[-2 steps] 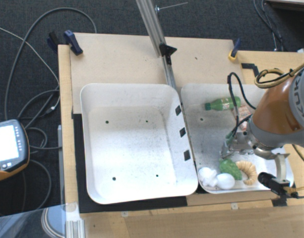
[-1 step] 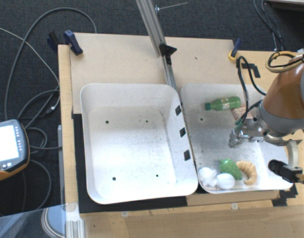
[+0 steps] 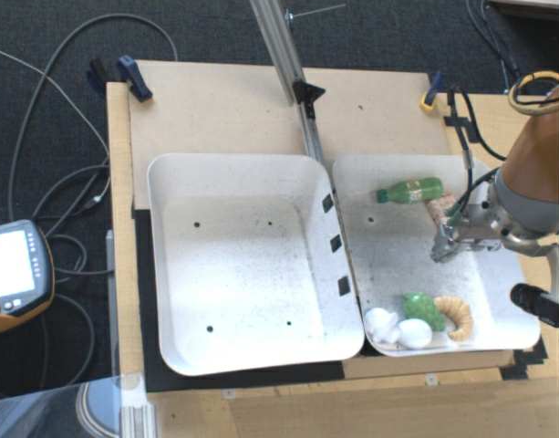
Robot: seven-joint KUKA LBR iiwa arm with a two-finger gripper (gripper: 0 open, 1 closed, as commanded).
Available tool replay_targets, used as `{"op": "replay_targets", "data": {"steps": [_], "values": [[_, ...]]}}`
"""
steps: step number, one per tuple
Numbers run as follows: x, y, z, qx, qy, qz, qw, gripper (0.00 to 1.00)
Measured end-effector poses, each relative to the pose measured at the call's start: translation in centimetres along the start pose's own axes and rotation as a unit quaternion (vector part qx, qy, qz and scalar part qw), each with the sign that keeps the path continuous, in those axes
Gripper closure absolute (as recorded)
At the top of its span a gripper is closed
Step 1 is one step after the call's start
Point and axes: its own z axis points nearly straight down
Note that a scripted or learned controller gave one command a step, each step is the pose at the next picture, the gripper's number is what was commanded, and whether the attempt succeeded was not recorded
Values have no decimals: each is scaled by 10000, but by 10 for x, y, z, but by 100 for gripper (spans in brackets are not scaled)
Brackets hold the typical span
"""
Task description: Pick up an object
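Note:
Several small objects lie in the right bin. A green bottle rests on its side near the far wall, and a pinkish-brown piece sits just to its right. At the near edge lie a green lump, a tan croissant-shaped piece and two white rounded items. My gripper hangs low over the bin's right part, just in front of the pinkish-brown piece and apart from the near cluster. I see nothing held in it.
The left bin stands beside the right one, split from it by a ridge with black clips. A metal rail slants in from the back. Cables run along the right side, and a blue clamp sits at the back left.

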Motion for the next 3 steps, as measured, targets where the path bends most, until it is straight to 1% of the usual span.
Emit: {"op": "replay_targets", "data": {"steps": [1,2,3], "values": [[0,2,-39,-4,-4,2,10000,100],[47,11,-29,44,19,-16,10000,100],[104,12,-37,25,21,-28,10000,100]]}}
